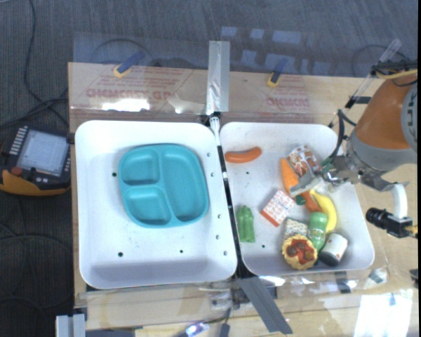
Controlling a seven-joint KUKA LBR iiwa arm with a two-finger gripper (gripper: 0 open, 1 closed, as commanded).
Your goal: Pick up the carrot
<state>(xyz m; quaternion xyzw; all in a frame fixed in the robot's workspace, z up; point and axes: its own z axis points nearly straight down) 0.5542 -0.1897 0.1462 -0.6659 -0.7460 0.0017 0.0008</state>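
Note:
The carrot point(288, 175) is an orange cone lying in the right bin point(266, 133), a little right of its middle and pointing toward the back. My gripper point(309, 186) is down among the items just right of the carrot's lower end, touching or nearly touching it. The grey arm with its orange band point(380, 121) reaches in over the bin's right rim. The arm's end partly covers the items beneath it.
Crowded round the carrot are a snack packet point(304, 159), a banana point(327, 207), a red-and-white box point(277, 207) and a green pepper point(318, 222). An orange sausage point(243, 155) and a green item point(245, 224) lie further left. The left bin holds a blue divided plate point(163, 184).

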